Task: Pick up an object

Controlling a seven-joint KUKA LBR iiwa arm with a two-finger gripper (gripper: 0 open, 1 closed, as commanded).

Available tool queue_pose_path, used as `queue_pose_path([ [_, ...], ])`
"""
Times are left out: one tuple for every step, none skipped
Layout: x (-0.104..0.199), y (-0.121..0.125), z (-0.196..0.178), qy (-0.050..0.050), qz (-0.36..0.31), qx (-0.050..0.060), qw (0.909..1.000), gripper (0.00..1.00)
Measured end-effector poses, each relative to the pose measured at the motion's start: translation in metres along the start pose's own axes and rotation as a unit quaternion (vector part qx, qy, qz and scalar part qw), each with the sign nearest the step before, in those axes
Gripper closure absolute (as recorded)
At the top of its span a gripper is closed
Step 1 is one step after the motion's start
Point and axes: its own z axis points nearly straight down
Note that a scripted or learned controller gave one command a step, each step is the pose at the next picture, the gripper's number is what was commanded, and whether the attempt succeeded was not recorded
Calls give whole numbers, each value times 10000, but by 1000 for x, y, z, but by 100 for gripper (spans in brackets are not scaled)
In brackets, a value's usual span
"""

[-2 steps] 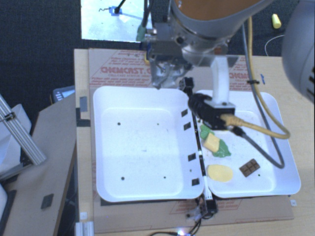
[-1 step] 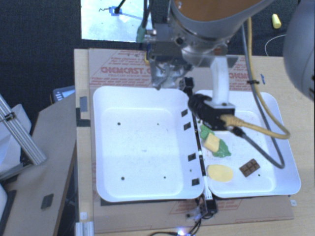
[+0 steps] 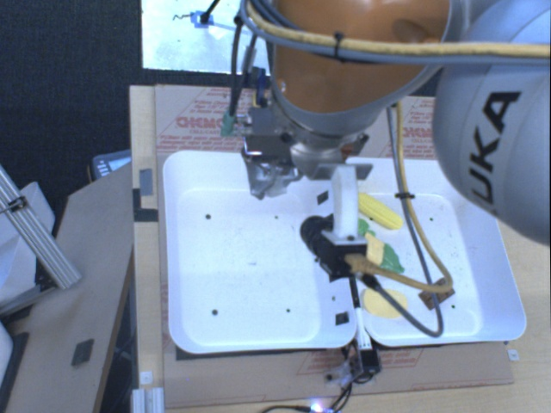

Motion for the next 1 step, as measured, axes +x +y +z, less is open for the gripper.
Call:
queue_pose_path([
  [0, 0, -98, 47, -15, -90, 9999, 100],
])
